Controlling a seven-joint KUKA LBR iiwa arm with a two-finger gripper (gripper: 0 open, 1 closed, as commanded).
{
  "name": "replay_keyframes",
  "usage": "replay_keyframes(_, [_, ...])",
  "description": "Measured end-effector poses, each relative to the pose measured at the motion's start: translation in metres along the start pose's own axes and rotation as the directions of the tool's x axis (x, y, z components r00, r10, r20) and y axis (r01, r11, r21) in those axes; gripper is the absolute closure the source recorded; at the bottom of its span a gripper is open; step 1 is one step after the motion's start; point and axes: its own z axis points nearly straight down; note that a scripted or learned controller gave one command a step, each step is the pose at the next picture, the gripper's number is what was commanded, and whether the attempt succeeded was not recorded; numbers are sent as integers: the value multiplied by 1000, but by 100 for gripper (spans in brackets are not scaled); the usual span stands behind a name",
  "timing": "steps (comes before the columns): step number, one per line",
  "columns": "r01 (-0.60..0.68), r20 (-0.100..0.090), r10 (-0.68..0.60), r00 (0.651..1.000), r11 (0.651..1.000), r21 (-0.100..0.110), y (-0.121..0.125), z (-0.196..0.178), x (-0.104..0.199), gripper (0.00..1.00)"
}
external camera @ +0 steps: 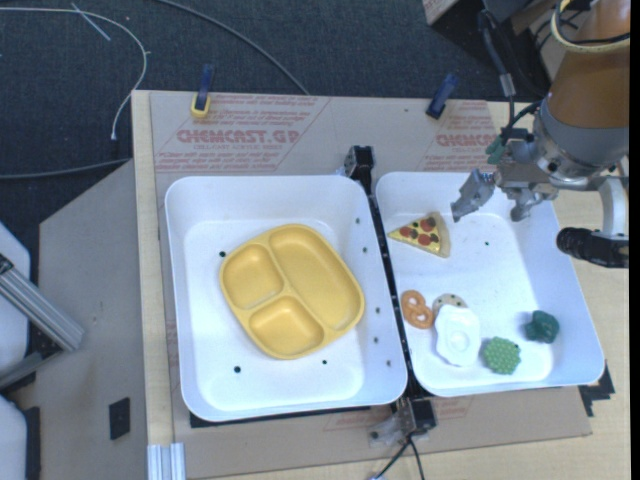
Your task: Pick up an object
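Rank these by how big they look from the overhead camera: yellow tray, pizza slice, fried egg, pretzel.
1. Yellow tray, by far the largest.
2. Pizza slice and fried egg look about alike; I won't rank them.
3. Pretzel, smallest.

A robotics lab test station: a brown board bench [250, 128] clamped with blue clips [205, 86], two shallow white plastic bins [190, 268] side by side, loose white cables [120, 28] on dark grey carpet [300, 18].
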Motion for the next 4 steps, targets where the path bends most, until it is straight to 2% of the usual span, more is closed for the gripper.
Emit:
replay_keyframes(1, [3,1,-2,1000,1000,-12,2,-7,0,0])
replay_keyframes(2, [2,0,-2,1000,1000,-7,-7,43,5,0])
replay_keyframes(3, [2,1,-2,1000,1000,-9,1,91,0,0])
replay_keyframes(4, [1,0,-1,1000,1000,-7,-2,142,-9,0])
